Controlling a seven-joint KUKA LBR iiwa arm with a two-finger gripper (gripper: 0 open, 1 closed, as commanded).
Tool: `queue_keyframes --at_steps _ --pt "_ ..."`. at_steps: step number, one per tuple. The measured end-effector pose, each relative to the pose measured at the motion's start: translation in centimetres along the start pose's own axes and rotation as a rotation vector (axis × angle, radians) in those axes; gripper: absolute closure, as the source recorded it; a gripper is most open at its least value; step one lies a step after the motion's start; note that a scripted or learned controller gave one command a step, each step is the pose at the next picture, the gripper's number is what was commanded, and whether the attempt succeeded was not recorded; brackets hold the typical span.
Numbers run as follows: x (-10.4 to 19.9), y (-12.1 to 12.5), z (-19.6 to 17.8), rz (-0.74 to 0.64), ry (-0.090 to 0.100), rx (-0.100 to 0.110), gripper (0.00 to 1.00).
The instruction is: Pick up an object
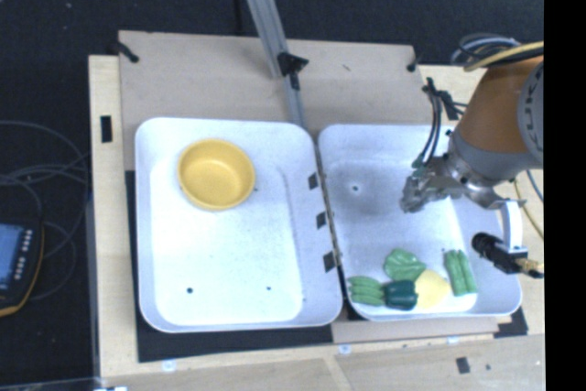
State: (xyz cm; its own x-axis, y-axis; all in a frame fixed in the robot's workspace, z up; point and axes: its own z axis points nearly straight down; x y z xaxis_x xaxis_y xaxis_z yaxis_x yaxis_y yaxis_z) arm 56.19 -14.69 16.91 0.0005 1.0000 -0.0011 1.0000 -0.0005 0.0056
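Along the right bin's near edge, at about 5 o'clock of the bench, a cluster of toys lies: a green pepper-like piece, a dark teal block, a yellow lump, a leafy green piece and a green ribbed stick. Above them, toward 3 o'clock, the gripper hangs over bare bin floor, apart from the toys; whether it is spread or pressed together cannot be told. Farther off, at 10 o'clock, a yellow bowl sits in the left bin.

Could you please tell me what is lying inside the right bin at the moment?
Green toys and a yellow one cluster along the right bin's near edge. The gripper hangs above its floor, covering a patch there.
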Motion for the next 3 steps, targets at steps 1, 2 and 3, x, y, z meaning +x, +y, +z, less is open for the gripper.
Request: queue_keyframes --at_steps 1,2,3 --pt "-0.1 0.1 -4.6 0.000 0.000 0.001 1.00" --pt "4.6 2.5 -5.7 -0.005 0.002 0.004 1.00" --pt "9.5 4.2 -6.9 -0.005 0.002 0.004 1.00"
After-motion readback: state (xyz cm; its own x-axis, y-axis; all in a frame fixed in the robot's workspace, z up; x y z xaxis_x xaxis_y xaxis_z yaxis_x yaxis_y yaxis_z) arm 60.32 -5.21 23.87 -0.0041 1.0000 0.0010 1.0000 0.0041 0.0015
